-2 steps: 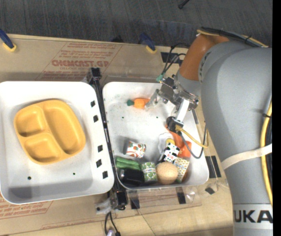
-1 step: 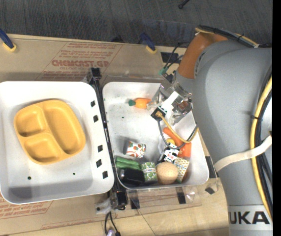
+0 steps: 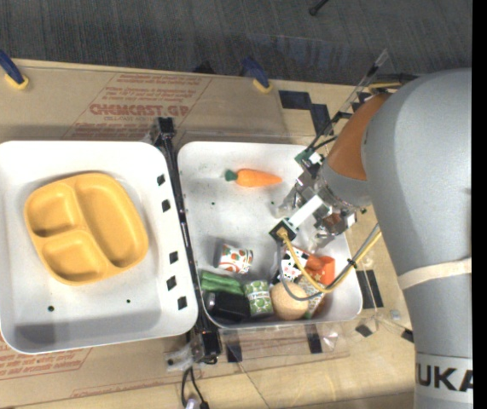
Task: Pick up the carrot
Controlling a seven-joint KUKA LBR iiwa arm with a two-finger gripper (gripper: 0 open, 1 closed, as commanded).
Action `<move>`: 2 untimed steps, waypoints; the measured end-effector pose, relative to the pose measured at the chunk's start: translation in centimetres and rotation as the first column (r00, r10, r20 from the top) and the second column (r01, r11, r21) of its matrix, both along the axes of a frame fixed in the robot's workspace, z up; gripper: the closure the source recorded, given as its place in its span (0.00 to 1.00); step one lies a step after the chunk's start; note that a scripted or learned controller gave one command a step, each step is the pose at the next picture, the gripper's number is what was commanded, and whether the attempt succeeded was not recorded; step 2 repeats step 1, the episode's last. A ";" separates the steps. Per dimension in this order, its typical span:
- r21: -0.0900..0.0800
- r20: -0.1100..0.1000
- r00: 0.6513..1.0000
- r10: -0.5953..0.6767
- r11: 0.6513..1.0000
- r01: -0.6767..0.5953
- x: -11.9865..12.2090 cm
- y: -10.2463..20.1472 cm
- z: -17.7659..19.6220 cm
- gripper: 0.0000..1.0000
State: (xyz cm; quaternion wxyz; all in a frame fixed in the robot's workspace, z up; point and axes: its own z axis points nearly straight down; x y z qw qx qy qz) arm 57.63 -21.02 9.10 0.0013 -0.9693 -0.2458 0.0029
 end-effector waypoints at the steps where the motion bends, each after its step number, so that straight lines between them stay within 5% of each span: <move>1: 0.001 0.003 0.990 -0.143 0.990 0.143 5.4 0.0 0.1 0.00; 2: 0.001 0.003 0.990 -0.143 0.990 0.143 5.4 0.0 0.1 0.00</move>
